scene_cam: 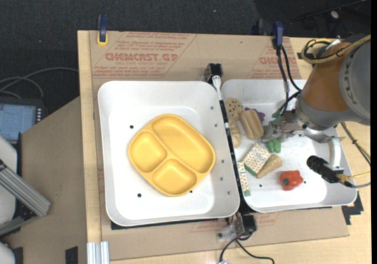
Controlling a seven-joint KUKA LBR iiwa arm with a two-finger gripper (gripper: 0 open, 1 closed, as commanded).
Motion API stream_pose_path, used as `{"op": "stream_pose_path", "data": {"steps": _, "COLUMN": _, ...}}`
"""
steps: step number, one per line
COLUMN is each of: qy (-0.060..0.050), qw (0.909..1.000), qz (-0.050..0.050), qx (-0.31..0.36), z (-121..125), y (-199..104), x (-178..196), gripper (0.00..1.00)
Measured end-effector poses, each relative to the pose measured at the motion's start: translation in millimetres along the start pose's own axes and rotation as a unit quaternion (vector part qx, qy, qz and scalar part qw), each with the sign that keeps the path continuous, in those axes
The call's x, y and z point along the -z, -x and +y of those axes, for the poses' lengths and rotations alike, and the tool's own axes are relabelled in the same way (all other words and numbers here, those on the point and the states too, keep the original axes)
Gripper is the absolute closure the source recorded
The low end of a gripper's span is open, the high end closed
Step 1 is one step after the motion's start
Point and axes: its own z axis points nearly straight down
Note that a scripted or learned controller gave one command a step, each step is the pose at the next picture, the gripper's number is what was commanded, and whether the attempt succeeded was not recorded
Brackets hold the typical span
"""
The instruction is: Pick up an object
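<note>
Just below the pincer (275, 133), in the right bin (330, 198), a patterned wedge-shaped block (262, 161) is seen, its long axis slanted toward the arm. Whether the pincer is spread or pressed together cannot be told; possibly nothing is held.

High slanted look down on both bins (112, 139)

Bright, even overhead light; the white bins (112, 139) glare a little, shadows stay soft, focus slightly soft throughout.
</note>
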Motion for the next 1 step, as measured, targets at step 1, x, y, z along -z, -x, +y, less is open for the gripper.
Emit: {"op": "stream_pose_path", "data": {"steps": 1, "qy": 0.003, "qw": 1.0000, "qz": 0.002, "qx": 0.003, "z": 52.9, "y": -77.0, "x": 105.0, "gripper": 1.00}}
